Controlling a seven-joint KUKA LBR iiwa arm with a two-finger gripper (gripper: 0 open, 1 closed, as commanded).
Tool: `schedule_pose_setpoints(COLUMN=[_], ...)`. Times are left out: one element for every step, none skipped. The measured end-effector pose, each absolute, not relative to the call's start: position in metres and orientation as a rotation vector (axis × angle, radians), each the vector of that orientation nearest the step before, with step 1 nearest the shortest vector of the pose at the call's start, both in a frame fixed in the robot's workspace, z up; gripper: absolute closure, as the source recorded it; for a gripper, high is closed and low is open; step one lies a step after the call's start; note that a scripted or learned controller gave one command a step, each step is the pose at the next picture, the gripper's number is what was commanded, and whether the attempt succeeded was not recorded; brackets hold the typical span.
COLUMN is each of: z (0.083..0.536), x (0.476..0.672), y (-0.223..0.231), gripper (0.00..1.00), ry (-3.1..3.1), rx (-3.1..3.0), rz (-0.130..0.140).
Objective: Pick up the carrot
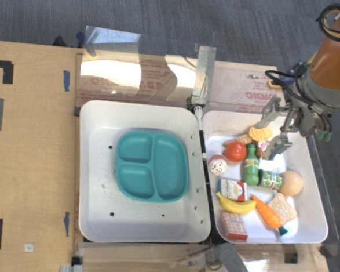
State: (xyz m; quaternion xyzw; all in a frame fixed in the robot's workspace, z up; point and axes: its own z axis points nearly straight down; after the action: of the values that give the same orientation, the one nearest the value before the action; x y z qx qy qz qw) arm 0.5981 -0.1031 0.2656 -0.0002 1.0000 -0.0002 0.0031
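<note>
The carrot is orange with a green tip and lies slanted in the near part of the right bin, between a banana and a slice of bread. My gripper hangs over the far part of that bin, well behind the carrot and apart from it. Its two fingers stand open with nothing between them. A ridged yellow-orange food piece lies just left of the fingers.
Crowded around the carrot are a tomato, a green bottle, a spotted ball, a small carton, a can, a bun and a pink block. The left bin holds a teal divided plate.
</note>
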Motion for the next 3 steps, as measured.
schedule_pose_setpoints(z=[0.162,0.103,0.090], x=[0.654,0.593,0.488], y=[-0.136,-0.161,-0.119], gripper=[0.00,0.00,0.00], ry=[3.145,3.131,3.122], rx=[0.084,-0.037,0.216], rz=[0.003,-0.002,-0.002])
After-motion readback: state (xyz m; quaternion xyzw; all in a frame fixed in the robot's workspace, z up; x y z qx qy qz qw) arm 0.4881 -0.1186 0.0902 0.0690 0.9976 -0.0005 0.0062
